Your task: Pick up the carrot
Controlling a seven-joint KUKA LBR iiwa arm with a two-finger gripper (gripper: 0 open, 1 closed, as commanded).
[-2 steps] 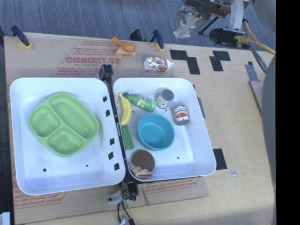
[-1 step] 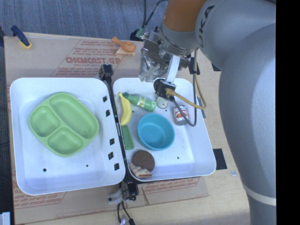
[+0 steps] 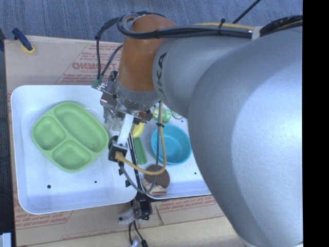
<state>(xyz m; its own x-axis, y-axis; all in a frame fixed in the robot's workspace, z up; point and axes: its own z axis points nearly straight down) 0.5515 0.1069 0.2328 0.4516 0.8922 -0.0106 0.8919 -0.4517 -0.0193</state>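
The arm point(image 3: 247, 117) looms at the near right, a smooth grey shell with a glossy orange band point(image 3: 141, 50) above the wrist and black cables looped over it. Under the wrist sits the gripper point(image 3: 113, 112), a block of dull metal over the seam between the two bins. Whether the claw is released or clenched cannot be told from here.

Close to the near wall of the right bin point(image 3: 182, 188) lies a flat brown disc point(image 3: 158, 177) with a mottled face. Just behind it stands a round blue bowl point(image 3: 174, 145) of smooth plastic, hollow side up. Left of the bowl lies a slim dark green stick point(image 3: 139, 150), its long axis running front to back. Beyond that are a yellow piece point(image 3: 137, 129) and a pale green piece point(image 3: 165, 116), both half hidden by the wrist. Which of these small pieces, if any, is the carrot I cannot tell, so its place, long axis and pointing are left unsaid.

The left bin point(image 3: 61, 192), shallow white plastic with rounded corners, holds a matte light green plate point(image 3: 69, 135). The plate is rounded, split into three hollows, and lies flat at a slant to the walls.

Behind the bins lies brown cardboard point(image 3: 77, 60) with red print, then a blue clamp point(image 3: 23, 40) with a yellow tip at its far left, then ribbed blue-grey carpet point(image 3: 61, 9)
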